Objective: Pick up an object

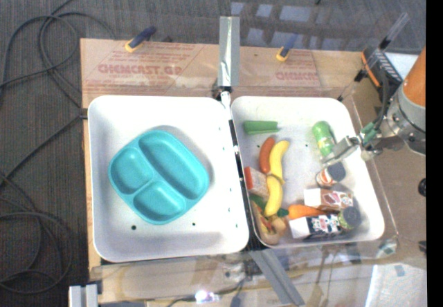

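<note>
The gripper (339,154) is hovering just right of the green bottle (322,137), above a small can (327,177); whether its fingers are spread, I cannot tell.

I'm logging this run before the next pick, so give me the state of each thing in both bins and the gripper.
Teal divided plate: flat in the left bin, compartments bare.
Banana: lying in the right bin.
Green bottle: lying down, by the gripper.
Gripper: low over the right bin, holding nothing that shows.
</note>
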Robot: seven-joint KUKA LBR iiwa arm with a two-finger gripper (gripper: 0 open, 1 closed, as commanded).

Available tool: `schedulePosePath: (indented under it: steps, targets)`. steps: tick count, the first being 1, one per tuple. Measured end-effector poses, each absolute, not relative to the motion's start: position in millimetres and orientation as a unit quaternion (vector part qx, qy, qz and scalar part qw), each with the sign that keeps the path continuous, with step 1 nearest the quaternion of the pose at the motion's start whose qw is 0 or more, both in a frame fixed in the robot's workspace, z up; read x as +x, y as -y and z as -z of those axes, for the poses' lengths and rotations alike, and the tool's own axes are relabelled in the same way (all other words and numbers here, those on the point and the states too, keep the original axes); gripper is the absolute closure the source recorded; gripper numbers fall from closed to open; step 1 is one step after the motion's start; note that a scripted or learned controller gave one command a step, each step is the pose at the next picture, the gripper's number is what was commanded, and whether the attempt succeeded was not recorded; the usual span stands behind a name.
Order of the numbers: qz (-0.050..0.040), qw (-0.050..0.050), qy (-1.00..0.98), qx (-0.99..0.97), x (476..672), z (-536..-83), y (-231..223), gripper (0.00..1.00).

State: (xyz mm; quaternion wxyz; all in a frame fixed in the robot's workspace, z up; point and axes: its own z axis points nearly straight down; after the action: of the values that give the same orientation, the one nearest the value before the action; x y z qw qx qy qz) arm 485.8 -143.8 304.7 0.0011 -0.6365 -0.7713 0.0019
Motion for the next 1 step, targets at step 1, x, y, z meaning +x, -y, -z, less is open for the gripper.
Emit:
schedulePosePath:
  steps: [1]
  targets:
    - [-0.0028,0.003,0.742,-0.670,537.0,-234.3,96.1,0.00]
